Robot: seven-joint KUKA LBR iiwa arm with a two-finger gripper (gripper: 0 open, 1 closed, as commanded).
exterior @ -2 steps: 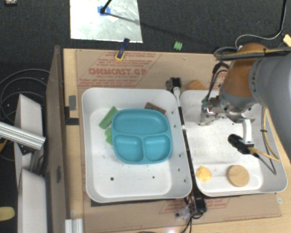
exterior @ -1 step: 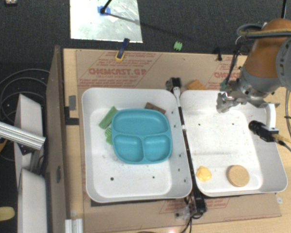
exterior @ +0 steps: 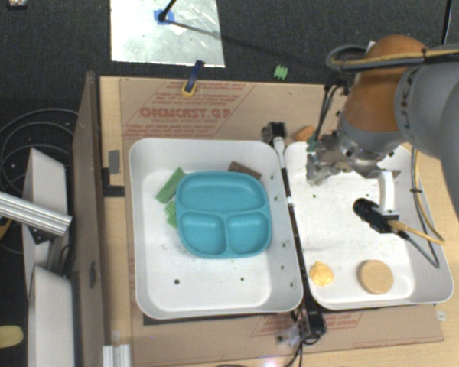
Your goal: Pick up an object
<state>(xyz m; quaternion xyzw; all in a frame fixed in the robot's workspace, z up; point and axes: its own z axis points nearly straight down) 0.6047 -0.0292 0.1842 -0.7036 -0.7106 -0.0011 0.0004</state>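
Gripper (exterior: 319,173) set low over far left corner of right bin (exterior: 436,281), on grey arm (exterior: 436,98) reaching in from right. Pincer state: cannot tell from this view.

Objects for picking in right bin, near side, well apart from gripper: yellow lump (exterior: 320,273) by left wall, tan disc (exterior: 376,276) to its right.

In left bin (exterior: 149,281): blue divided plate (exterior: 222,212) at centre, green piece (exterior: 169,186) partly under its far left edge, brown piece (exterior: 245,170) at its far edge.

The grey arm (exterior: 436,105) extends in from the right, orange band (exterior: 382,82) above the wrist, end effector (exterior: 320,171) lowered, pointing downward.
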